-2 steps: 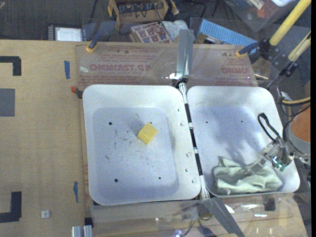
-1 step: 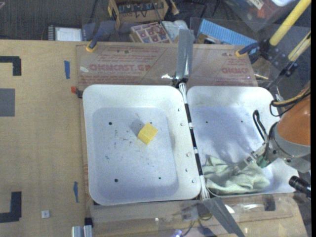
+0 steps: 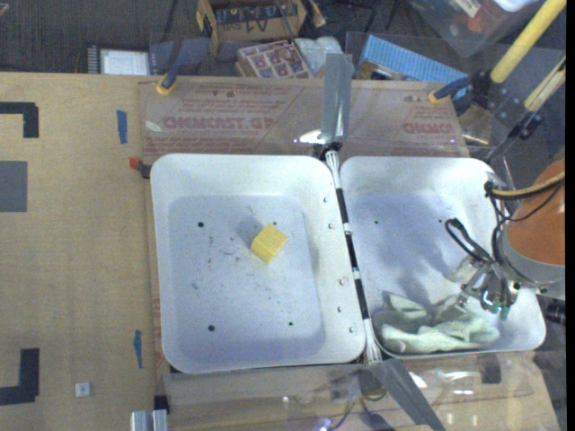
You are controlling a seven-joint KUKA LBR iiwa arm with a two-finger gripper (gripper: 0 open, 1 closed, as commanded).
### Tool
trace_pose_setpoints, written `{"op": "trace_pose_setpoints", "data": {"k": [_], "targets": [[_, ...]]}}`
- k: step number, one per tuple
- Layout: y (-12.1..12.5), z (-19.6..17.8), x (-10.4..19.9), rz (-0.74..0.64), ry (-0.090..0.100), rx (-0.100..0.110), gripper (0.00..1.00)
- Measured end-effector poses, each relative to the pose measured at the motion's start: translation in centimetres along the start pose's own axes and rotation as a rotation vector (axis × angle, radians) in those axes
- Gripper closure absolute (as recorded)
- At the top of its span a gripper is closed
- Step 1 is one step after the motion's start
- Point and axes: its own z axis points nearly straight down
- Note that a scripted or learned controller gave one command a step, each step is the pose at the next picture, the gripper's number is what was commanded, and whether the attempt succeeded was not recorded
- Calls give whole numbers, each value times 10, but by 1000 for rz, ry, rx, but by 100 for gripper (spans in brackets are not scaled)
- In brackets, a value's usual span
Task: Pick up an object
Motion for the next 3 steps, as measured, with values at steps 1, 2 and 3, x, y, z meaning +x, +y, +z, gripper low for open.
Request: {"op": "trace_pose_setpoints", "data": {"k": [1, 2, 3], "targets": [[30, 0, 22, 132, 2, 4, 0], [62, -23, -3, 81, 5, 4, 0], [68, 0, 43, 251, 1, 3, 0]]}}
